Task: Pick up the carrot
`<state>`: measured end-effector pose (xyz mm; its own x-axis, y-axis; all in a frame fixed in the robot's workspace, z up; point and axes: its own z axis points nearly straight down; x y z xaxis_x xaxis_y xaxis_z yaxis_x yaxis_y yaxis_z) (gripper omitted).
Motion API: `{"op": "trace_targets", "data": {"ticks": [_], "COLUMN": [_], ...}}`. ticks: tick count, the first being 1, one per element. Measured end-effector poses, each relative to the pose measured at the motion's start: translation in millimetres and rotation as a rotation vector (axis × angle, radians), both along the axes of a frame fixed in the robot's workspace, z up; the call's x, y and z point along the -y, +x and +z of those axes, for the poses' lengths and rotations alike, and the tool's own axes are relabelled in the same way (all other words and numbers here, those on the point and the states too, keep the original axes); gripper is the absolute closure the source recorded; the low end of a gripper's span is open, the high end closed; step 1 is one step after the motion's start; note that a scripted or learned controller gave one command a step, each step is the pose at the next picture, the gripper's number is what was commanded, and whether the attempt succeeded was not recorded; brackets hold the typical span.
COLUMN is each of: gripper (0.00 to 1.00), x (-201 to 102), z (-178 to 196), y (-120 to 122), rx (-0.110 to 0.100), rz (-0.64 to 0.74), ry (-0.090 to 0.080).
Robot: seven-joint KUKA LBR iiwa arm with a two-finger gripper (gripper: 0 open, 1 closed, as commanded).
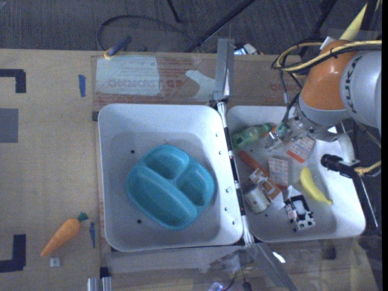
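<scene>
Orange carrot (62,236) with a green top lies on the bare wooden bench (48,162), outside both bins, near-left corner of the scene, just left of the left bin (115,126) and tilted with its leafy end toward the far right. A short blue tape strip (92,234) sits just right of it, between carrot and bin wall; a tiny grey bit (54,262) lies just near of its tip. Left bin holds a teal divided plate (171,186), lying flat and angled, three compartments showing. Right bin (345,220) is cluttered: green bottle (251,134) at the far-left part, a red-orange stick-like item (249,161) below it, small printed packets (279,170) in the middle, a yellow banana (314,187) toward the right, a black-and-white small object (300,213) near the front, a white cylinder (256,200) at the left wall. Grey arm with the orange band (324,90) reaches in from the right over the far part of the right bin; gripper (284,132) hangs just right of the green bottle, above the packets, well apart from the carrot. Cannot tell if the pincer is apart or together, too blurred and small. Nothing visibly between it. Clear plastic sheet with a label (128,77) lies on the bench beyond the left bin.
</scene>
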<state>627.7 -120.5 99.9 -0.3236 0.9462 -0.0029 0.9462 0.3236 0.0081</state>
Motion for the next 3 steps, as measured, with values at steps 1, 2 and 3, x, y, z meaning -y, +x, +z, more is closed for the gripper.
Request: {"op": "trace_targets", "data": {"ticks": [1, 2, 3], "gripper": [1.0, 0.0, 0.0], "x": [-90, -90, -24], "z": [116, 116, 109], "y": [40, 40, 40], "rx": [-0.003, -0.004, -0.003], "rz": [0.219, 0.219, 0.253], "ry": [-0.001, -0.002, -0.004]}}
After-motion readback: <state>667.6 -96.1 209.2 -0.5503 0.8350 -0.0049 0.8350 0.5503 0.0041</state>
